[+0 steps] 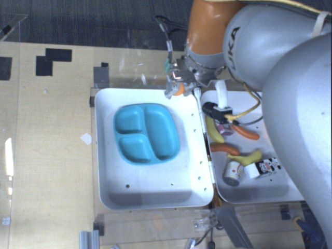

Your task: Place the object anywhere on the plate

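Above left bin's [104,139] far rim, hand [174,90] hovers.

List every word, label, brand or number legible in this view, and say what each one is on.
"KUKA", only partly legible, reading up the grey arm beside its orange band.
Small white box in the right bin: dark markings, too small to read.
Can: no readable label.
Blue plate: no text.
Black shapes on the bench: plain blocks, not letters.
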`<control>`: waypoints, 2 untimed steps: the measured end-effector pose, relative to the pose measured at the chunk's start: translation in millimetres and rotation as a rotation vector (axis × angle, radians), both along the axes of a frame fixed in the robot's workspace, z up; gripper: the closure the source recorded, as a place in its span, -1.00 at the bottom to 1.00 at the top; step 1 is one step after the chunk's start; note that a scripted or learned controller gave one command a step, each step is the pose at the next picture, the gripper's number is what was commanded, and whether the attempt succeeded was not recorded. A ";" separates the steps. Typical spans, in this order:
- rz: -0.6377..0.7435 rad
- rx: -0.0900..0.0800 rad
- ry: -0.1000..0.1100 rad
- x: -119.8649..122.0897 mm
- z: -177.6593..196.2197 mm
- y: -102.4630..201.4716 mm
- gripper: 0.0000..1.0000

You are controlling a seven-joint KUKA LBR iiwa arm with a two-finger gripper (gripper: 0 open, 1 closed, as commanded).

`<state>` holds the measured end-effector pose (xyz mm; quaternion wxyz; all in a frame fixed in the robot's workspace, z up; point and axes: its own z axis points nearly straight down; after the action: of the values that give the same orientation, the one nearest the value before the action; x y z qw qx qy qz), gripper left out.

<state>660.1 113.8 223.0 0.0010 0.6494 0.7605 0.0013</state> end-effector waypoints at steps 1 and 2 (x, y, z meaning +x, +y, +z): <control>-0.001 0.000 0.000 0.1 0.1 -0.2 -1.00; -0.181 0.003 -0.005 -58.4 -126.5 16.5 -1.00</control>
<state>601.6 130.2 96.5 0.0020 0.7154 0.6987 0.0040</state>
